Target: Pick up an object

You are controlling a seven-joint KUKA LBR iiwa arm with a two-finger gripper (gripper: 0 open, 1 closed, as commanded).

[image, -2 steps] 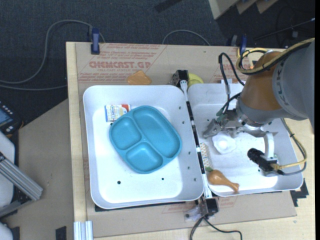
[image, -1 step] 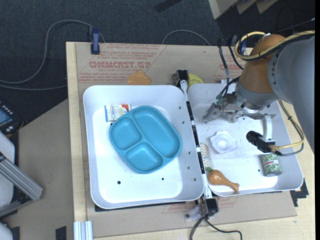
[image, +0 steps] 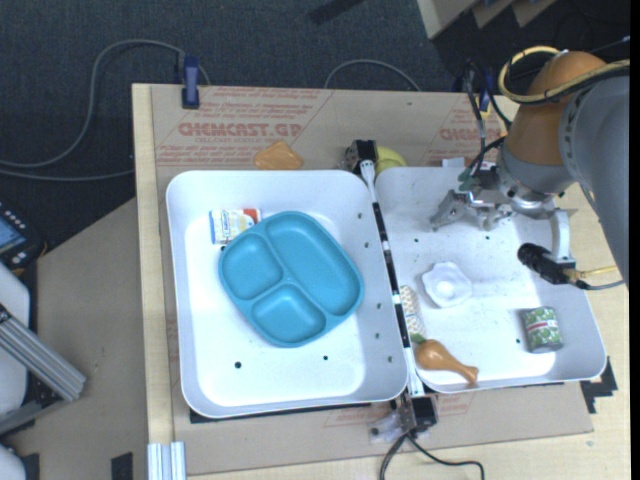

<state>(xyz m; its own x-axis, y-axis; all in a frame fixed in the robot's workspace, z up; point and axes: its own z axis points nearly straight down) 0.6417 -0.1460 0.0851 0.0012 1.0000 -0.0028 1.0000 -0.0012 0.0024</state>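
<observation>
**White bins, small things, and a gripper up high**

White and shallow, two bins sit side by side on the bench. The right bin [image: 575, 363] holds the small things. A little white cup-like piece [image: 445, 285] with a wavy rim lies near the middle of that bin. A small green can [image: 541, 329] with a pale pattern lies on its side toward the lower right. A tan toy shaped like a chicken leg [image: 446, 361] rests at the bottom left corner of that bin, just beside the wall between the bins. A thin strip with spots [image: 407, 308] lies along that wall.

The left bin [image: 200, 368] holds a blue tray [image: 290, 278] with three parts. A small white packet with red on it [image: 230, 223] peeks out from under the tray's upper left edge.

The gripper [image: 470, 211] is in the upper part of the right bin, below the orange band of the arm [image: 545, 133]. Its two grey fingers [image: 447, 211] are spread apart, pointing down and to the left. Nothing sits between them. The white piece is well below the fingers, apart from them.
</observation>
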